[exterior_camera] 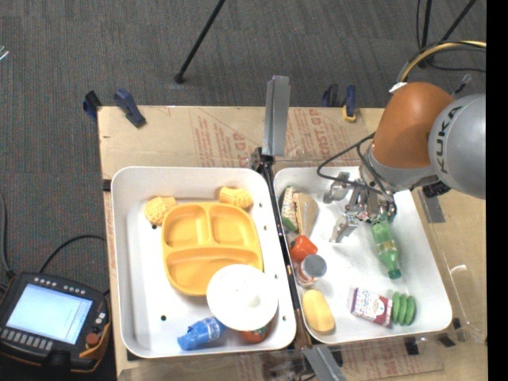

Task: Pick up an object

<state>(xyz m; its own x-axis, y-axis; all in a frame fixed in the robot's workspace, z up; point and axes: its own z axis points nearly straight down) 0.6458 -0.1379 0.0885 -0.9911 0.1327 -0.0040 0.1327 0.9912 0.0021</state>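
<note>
White right bin (429,248) | gripper (359,213) spread, mid-bin | green bottle (386,249) beside

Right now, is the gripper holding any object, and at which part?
Nothing is seen between its fingers. The gripper hangs over the right bin, beside the top of the green bottle.

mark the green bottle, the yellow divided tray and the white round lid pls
green bottle (386,251): camera view, right bin, point on its body.
yellow divided tray (208,240): camera view, left bin, point on the centre divider.
white round lid (242,297): camera view, left bin, point on its top.
</note>
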